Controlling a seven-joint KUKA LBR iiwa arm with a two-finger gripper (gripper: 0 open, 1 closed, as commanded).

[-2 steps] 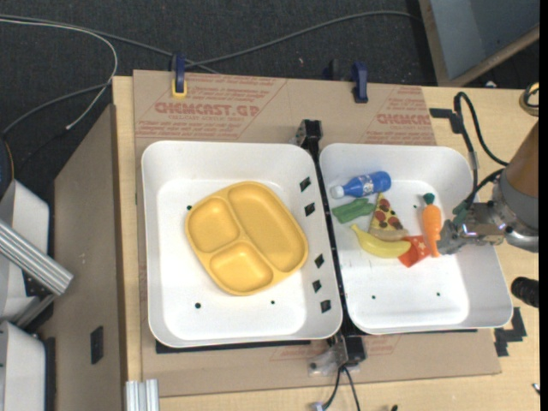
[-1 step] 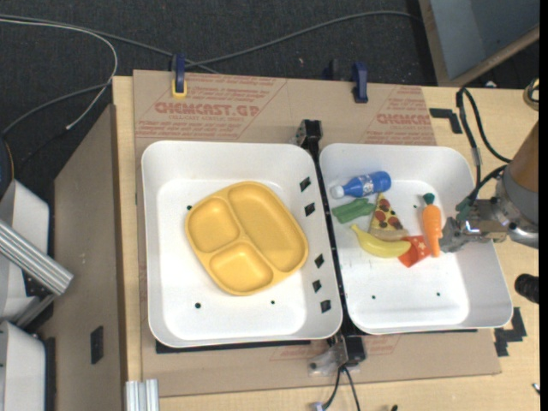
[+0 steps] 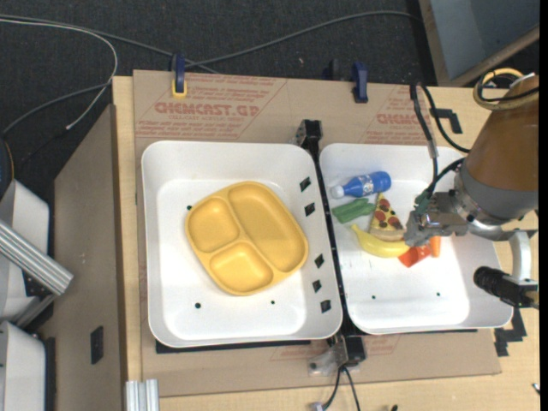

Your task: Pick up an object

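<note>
The right bin [image 3: 445, 308] holds a small cluster of toy food. A blue bottle [image 3: 364, 184] lies at the top, a green piece [image 3: 349, 211] below it, and a pizza slice [image 3: 384, 216] beside that. A yellow banana [image 3: 381, 244] curves under them, and an orange-red piece [image 3: 419, 253] lies at its right end. My gripper [image 3: 421, 229] hangs low over the banana's right end and the orange-red piece, and the wrist covers its tips.
A yellow three-part plate [image 3: 247, 235] lies in the left bin [image 3: 171, 315]. A black divider with clips [image 3: 318, 229] runs between the bins. Blue clamps [image 3: 360, 84] hold the cardboard at the back. The arm's orange band [image 3: 509, 144] looms over the right bin's far right side.
</note>
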